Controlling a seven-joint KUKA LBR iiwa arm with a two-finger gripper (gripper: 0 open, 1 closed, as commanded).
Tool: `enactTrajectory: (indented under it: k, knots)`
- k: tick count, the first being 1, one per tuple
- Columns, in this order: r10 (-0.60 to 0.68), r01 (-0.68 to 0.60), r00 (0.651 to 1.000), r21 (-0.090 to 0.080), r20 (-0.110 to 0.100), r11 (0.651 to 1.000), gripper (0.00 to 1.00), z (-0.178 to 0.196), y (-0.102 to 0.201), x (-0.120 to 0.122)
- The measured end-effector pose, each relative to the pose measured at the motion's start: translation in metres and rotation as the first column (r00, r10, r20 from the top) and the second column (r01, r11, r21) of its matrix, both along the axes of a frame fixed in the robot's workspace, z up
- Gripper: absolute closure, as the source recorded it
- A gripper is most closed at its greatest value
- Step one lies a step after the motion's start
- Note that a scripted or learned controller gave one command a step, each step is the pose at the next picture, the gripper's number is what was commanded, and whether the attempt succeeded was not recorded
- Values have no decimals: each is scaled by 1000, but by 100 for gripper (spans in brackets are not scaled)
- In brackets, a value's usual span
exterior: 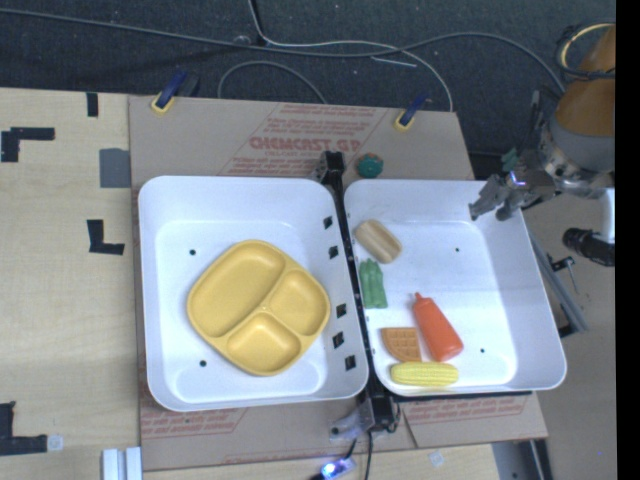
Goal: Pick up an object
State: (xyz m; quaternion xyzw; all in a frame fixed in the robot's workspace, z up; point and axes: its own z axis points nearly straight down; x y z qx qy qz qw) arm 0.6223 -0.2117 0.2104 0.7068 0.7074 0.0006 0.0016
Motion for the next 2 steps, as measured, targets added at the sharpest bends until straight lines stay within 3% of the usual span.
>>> enactTrajectory:
  k: [1,2]
  knots:
    - [1,-1,1000,0,1,1000,100,44,-1,-3]
    - [5,-5,1000,3,-5,1000,100,31,58,-9]
